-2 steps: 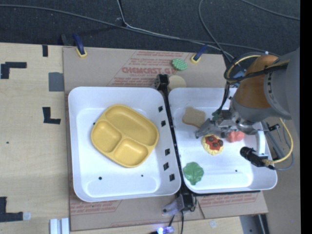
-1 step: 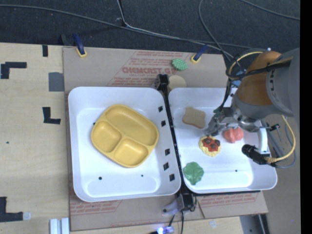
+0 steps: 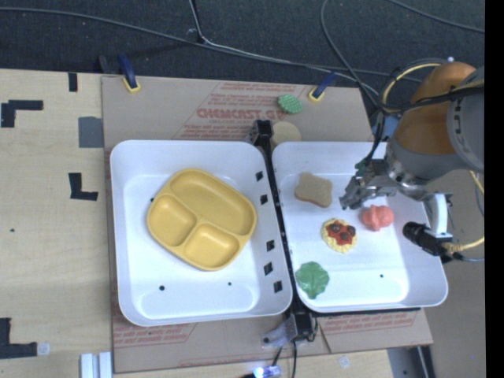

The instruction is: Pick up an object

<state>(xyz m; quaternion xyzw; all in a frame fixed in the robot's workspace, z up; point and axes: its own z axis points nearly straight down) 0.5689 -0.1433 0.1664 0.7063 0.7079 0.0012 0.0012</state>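
Observation:
The right bin point(image 3: 409, 290) holds a tan bread slice point(image 3: 313, 190), a small pizza with red topping point(image 3: 339, 235), a pink-red lump point(image 3: 378, 216) and a green leafy piece point(image 3: 313, 278). My gripper point(image 3: 356, 196) hangs over the right bin between the bread slice and the pink lump, a little above and left of the lump. It is small and dark against the arm, and nothing shows held in it. The grey arm with its orange band point(image 3: 429, 124) comes in from the right.
The left bin point(image 3: 130, 211) holds a yellow divided tray point(image 3: 201, 218). A green waffle-like piece point(image 3: 290, 103) lies on the cardboard behind the bins. A black divider point(image 3: 272, 203) runs between the bins. Cables cross the dark floor at the top.

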